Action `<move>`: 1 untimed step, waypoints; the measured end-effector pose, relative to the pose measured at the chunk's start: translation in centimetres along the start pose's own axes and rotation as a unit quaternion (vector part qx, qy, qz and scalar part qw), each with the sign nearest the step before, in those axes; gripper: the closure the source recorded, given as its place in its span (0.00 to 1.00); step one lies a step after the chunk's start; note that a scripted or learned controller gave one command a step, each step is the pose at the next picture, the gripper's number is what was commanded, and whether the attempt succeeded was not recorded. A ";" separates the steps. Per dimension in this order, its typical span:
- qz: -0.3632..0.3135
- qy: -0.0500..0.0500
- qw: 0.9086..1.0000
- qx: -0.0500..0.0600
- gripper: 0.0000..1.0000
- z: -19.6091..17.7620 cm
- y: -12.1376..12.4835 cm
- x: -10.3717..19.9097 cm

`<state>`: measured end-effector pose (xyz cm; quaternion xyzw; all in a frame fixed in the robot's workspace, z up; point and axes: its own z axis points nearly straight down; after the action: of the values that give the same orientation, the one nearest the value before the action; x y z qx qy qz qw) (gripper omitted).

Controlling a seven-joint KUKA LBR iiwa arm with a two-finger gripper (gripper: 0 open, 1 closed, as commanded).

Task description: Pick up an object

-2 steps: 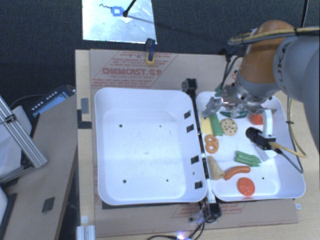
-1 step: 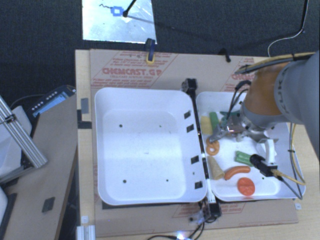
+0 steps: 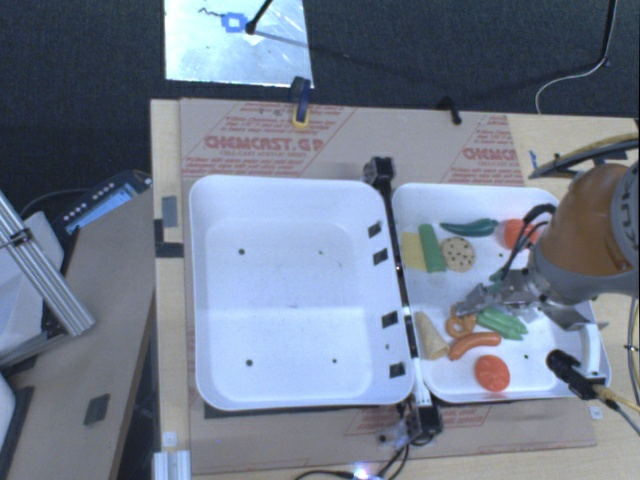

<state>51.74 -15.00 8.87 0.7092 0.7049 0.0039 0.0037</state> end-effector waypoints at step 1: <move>-0.009 0.012 1.000 0.003 0.00 0.0 -0.8 -4.7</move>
<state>50.90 -19.65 8.88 0.7028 0.7113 0.0104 -0.0071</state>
